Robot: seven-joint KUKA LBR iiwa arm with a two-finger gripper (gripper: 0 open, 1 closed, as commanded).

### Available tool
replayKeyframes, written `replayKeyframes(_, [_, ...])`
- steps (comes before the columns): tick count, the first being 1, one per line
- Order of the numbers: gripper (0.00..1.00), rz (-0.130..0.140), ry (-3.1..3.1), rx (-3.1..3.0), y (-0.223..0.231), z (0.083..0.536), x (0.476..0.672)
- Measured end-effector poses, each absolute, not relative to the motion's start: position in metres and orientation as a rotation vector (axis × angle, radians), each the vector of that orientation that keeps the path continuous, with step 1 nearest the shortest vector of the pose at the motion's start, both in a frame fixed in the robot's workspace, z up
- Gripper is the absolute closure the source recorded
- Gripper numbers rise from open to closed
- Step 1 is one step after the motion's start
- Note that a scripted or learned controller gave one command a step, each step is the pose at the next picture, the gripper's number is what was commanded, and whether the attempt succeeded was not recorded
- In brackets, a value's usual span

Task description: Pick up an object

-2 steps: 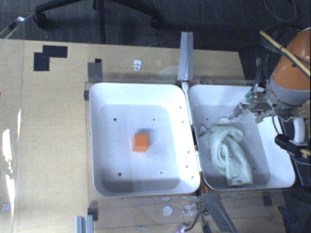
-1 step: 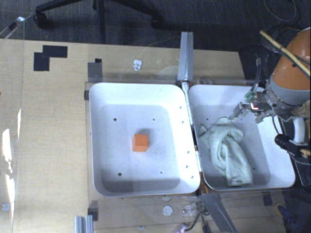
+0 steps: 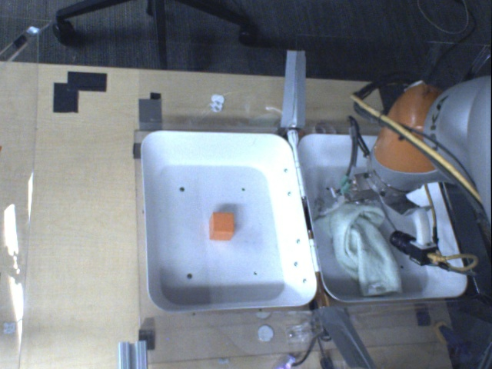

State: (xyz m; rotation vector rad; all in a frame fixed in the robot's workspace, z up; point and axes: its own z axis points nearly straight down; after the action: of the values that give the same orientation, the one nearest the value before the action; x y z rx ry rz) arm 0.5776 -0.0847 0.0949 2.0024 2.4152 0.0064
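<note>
A small orange cube (image 3: pixel 222 226) lies near the middle of the left bin (image 3: pixel 165 206). A crumpled pale cloth (image 3: pixel 363 246) fills the middle of the right bin (image 3: pixel 442 283). The grey arm with its orange band (image 3: pixel 407 133) comes in from the right and hangs over the right bin. My gripper (image 3: pixel 347 194) points down at the cloth's upper end, low over it or touching it. Wrist parts and cables hide where it meets the cloth.
A grey metal post (image 3: pixel 294 91) stands behind the wall shared by the two bins. Black and yellow cables (image 3: pixel 430 256) trail over the right bin's right side. Black tape marks (image 3: pixel 77 89) lie on the bench at far left.
</note>
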Motion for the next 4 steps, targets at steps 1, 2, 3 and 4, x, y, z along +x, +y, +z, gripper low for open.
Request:
replayKeyframes(1, [0.0,0.005,2.447,1.963,-0.111,0.109,0.571])
replayKeyframes(2, [1.0,0.01,2.448,1.958,-0.109,0.12,0.572])
replayKeyframes(3, [0.0,0.01,2.448,1.958,-0.109,0.12,0.572])
replayKeyframes(4, [1.0,0.014,2.447,1.954,-0.108,0.131,0.574])
